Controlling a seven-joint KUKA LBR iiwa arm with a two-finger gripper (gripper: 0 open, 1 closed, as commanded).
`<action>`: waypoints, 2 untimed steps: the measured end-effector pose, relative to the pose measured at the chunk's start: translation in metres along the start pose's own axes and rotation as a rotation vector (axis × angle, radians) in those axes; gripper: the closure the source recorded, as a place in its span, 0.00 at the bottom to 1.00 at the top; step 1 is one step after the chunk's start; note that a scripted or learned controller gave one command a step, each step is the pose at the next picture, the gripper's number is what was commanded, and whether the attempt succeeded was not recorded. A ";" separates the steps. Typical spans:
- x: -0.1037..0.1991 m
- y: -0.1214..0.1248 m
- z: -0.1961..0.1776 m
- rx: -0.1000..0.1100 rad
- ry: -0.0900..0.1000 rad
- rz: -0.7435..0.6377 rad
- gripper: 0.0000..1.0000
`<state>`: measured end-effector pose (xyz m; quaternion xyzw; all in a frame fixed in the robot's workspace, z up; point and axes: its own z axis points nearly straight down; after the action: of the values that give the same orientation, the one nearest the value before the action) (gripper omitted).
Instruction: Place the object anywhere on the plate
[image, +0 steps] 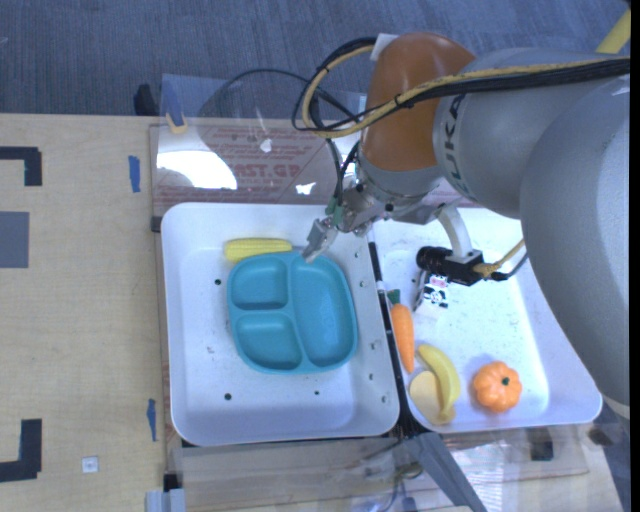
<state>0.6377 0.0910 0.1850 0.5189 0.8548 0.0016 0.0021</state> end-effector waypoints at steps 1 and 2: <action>0.061 0.064 0.025 0.001 0.002 -0.127 0.00; 0.120 0.034 -0.067 -0.011 0.001 -0.148 0.00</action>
<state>0.6121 0.2135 0.2515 0.4544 0.8908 0.0064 0.0049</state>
